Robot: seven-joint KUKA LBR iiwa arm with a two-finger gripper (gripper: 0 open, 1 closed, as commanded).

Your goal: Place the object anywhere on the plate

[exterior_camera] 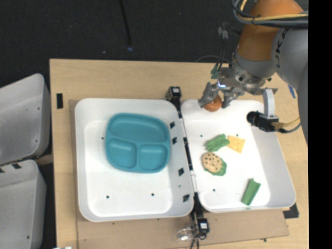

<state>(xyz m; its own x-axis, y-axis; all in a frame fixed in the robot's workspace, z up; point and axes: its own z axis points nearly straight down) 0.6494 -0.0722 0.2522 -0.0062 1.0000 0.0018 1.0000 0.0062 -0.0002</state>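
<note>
A teal plate (138,142) with three compartments lies in the left bin (93,191). My gripper (213,101) hangs over the far left corner of the right bin (275,180), and a small orange-red object (212,105) sits between its fingers there. I cannot tell whether that object is lifted off the bin floor. In the right bin lie a green leafy piece (216,141), a yellow cheese wedge (236,143), a brown cookie (211,162) on a green piece, and a green stick (250,191).
The two bins meet at a clipped ridge (184,154) between plate and gripper. A black cable fitting (258,120) hangs over the right bin's far side. White panels (21,118) stand left of the bench.
</note>
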